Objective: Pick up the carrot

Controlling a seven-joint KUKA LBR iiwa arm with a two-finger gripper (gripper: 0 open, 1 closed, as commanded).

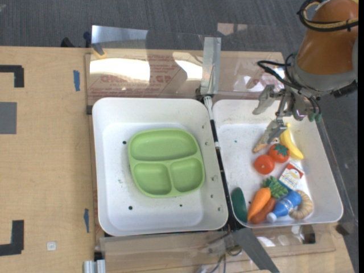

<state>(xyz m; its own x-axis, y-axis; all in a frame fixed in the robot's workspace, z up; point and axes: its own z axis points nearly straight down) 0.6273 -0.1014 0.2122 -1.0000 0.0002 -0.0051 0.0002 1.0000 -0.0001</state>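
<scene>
**Carrot waiting well below the gripper**

The gripper [274,131] is hanging over the right bin's [239,127] upper part, fingers seemingly spread and holding nothing — though blur is making that uncertain. The carrot [259,203] is lying near the bin's lower edge, well apart, its long axis slanting up-right toward its green top.

No readable text anywhere; faint reddish print on the clear sheet [145,75] behind the bins, mirrored or blurred, can't make out letters; small carton [290,178] in the right bin [333,201] has a red and white label, too small to read.
</scene>
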